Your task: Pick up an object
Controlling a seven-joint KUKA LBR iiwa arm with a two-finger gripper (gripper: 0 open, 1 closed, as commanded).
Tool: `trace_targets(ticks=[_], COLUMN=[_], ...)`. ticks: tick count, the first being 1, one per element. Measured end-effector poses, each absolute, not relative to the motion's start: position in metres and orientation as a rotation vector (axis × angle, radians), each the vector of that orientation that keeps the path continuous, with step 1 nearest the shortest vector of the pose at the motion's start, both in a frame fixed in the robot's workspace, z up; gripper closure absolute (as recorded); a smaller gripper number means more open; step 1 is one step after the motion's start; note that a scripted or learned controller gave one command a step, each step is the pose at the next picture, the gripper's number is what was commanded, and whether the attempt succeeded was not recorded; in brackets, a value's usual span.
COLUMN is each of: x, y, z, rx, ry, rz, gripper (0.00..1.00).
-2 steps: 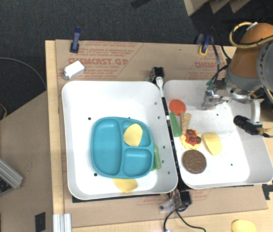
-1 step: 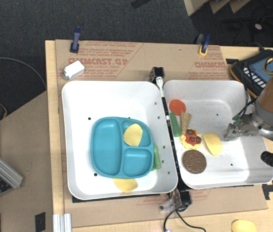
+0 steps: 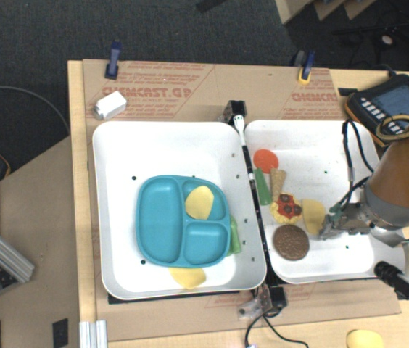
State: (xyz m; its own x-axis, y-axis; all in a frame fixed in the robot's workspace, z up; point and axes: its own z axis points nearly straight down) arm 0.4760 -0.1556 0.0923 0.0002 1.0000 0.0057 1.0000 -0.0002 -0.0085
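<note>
While a brown round cookie lies at the right bin's front, with a yellow piece and a red-spotted item just behind, the gripper sits just beside them; finger state cannot be told. Left bin holds a blue divided plate.

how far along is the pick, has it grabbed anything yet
Done: the arm has reached into the right bin, and its claw is low beside the yellow piece and the brown disc. In hand: nothing visibly between the claw's tips. Left: the grasp and the lift. The carrot, cone and other toys lie on the bin floor.
</note>
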Motion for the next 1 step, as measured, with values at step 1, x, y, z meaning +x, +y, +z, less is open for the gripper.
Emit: trace_targets(ticks=[1], x=[0.5085], y=[-0.0609], z=[0.1904], rx=[-2.213], ry=[-2.239], rz=[-0.016], gripper=[1.00])
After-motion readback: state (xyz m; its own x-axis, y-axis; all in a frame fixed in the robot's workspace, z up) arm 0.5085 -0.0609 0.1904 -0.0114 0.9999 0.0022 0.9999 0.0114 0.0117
